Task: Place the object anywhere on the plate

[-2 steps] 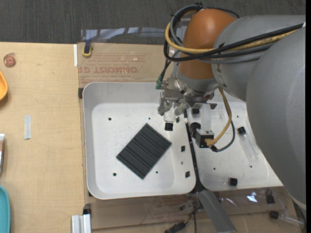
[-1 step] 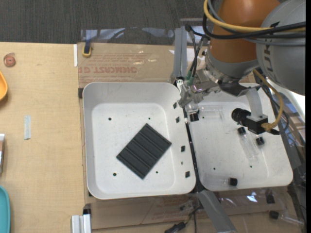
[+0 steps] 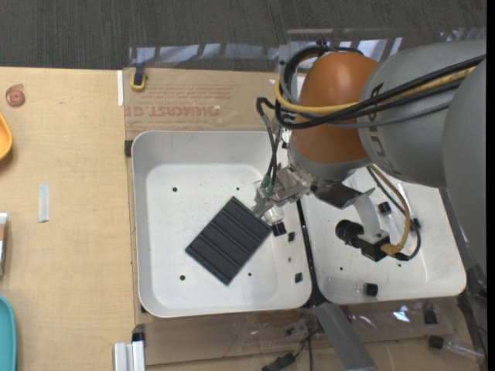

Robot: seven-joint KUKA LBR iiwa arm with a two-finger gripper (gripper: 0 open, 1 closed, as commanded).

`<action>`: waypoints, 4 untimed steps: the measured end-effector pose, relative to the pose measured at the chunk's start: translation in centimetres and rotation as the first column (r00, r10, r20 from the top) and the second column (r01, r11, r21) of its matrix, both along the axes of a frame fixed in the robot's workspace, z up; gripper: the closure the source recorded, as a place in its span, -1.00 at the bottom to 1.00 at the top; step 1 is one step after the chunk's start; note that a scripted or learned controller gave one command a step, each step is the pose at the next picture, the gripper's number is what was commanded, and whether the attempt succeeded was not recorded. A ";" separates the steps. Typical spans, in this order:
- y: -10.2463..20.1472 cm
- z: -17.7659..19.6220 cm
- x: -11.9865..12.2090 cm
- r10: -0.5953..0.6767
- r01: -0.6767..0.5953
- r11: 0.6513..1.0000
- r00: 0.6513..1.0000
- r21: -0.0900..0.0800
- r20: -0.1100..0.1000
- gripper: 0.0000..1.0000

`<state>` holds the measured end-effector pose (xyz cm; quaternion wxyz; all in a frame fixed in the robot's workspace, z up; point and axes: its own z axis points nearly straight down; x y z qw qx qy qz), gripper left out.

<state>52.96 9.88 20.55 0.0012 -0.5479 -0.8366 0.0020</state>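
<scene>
A black ribbed rectangular plate [image 3: 227, 240] lies flat and turned at an angle in the left white bin [image 3: 144, 207]. My gripper [image 3: 272, 212] hangs low over that bin's right side, just above the plate's upper right corner. The arm's orange band [image 3: 336, 107] and grey body hide most of it from above. A small black piece [image 3: 280, 228] lies just below the gripper, beside the plate's corner. I cannot make out whether anything is held.
The right bin [image 3: 437, 273] sits under the arm, with a black fitting on a yellow cable [image 3: 360, 236] and a small black bit [image 3: 371, 289]. More small black bits [image 3: 298, 277] lie near the wall between the bins. A wooden bench [image 3: 62, 207] lies to the left.
</scene>
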 end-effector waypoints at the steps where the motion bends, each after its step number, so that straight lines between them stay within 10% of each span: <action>1: 0.9 10.5 -2.9 0.392 -0.392 0.920 0.920 0.001 0.003 1.00; 2: 2.1 -6.2 -5.1 0.430 -0.430 0.903 0.903 0.002 0.000 1.00; 3: 2.0 -6.2 -5.0 0.430 -0.430 0.903 0.903 0.002 0.001 -1.00; 4: 8.0 -11.4 3.5 0.691 -0.691 0.723 0.723 0.001 0.005 -1.00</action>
